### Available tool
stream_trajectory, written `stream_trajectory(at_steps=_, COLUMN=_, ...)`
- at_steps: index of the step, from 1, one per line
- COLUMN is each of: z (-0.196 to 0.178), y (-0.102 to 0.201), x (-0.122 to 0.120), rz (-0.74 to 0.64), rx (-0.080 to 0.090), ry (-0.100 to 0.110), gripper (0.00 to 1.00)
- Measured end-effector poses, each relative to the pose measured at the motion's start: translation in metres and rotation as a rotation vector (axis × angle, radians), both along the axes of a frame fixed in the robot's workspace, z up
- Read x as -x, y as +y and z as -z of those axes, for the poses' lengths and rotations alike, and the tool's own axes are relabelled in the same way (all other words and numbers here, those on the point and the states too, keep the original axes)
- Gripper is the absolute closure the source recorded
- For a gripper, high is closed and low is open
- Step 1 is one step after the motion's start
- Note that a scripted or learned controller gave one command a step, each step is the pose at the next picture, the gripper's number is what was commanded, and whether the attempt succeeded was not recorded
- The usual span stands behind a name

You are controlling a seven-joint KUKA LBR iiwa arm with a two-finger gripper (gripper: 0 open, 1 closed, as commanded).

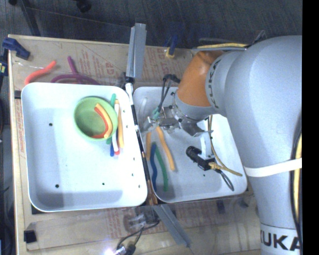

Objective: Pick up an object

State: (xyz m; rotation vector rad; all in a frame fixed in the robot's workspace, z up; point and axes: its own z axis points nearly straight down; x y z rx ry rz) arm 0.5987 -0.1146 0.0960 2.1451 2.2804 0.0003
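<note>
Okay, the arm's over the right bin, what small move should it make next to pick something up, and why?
Probably lower the pincer straight down a little. It sits at the right bin's upper left corner, just above the top ends of the orange stick and green stick, with nothing visibly between its tips.

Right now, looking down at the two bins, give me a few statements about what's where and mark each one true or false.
1. The green bowl sits in the left bin. True.
2. The pincer is over the left bin. False: it is in the right bin, near its left wall.
3. An orange stick lies in the right bin. True.
4. The bowl is upside down. False: its hollow faces up.
5. A red strip rests across the bowl. True.
</note>
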Motion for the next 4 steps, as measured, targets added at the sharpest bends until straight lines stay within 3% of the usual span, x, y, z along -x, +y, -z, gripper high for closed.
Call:
stream_trajectory(at_steps=1, z=-0.01, y=0.002, x=0.0, rz=-0.004, rx=-0.003, ry=0.001, gripper=1.0)
stream_trajectory(at_steps=2, z=-0.01, y=0.002, x=0.0, rz=-0.004, rx=-0.003, ry=0.001, gripper=0.0)
stream_trajectory(at_steps=3, z=-0.001, y=-0.015, x=0.038, rz=-0.088, rx=-0.006, ry=-0.007, gripper=0.0)
stream_trajectory(at_steps=4, z=-0.011, y=-0.015, x=0.039, rz=-0.093, rx=-0.008, ry=0.002, gripper=1.0)
